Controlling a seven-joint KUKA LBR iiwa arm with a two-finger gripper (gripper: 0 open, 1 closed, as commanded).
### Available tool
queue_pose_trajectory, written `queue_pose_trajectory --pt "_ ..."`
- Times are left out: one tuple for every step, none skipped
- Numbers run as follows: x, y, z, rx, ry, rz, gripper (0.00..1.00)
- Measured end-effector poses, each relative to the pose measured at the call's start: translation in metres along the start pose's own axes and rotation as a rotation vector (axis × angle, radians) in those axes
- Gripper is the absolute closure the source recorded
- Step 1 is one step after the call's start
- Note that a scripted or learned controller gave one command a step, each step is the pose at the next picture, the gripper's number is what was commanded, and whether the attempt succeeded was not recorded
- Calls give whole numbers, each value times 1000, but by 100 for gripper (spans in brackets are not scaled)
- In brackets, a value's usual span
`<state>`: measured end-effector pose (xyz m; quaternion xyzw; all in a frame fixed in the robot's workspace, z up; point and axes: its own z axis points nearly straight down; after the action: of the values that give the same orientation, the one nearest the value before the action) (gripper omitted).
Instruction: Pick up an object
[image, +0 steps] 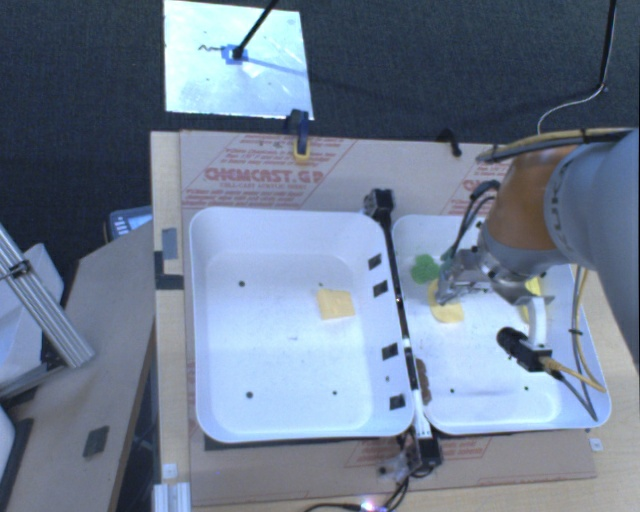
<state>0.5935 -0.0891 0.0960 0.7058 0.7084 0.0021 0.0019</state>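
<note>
the jaws cannot be read from this view: the dark two-finger gripper (447, 290) points down into the right shallow white plastic bin (500, 405), and its tips merge with the wrist hardware above them, so whether they stand apart or together, i cannot tell. nothing is visibly held. the tips sit right over, perhaps touching, a small flat pale-yellow piece (449, 313) on the bin floor, with a small green crumpled-looking object (426, 267) just beside them toward the divider between the bins.

a second candidate, a flat yellow square tile (335, 303), lies alone near the middle of the left shallow white plastic bin (215, 400), well apart from the grey arm with its orange band (525, 215).

judging by the pose, the step in hand is the descent onto the pale-yellow piece. to do it well, the tips should straddle it squarely, go down until they meet the floor, close firmly on its edges since it looks thin, and avoid nudging the green object or the bin wall
</note>
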Motion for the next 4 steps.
queue_pose_trajectory --pt "6 -43 -40 5 0 3 100" --pt "101 -56 -92 1 4 -10 100" --pt "94 -11 -223 -14 -1 -3 100" --pt "164 -61 -246 2 3 -8 100"
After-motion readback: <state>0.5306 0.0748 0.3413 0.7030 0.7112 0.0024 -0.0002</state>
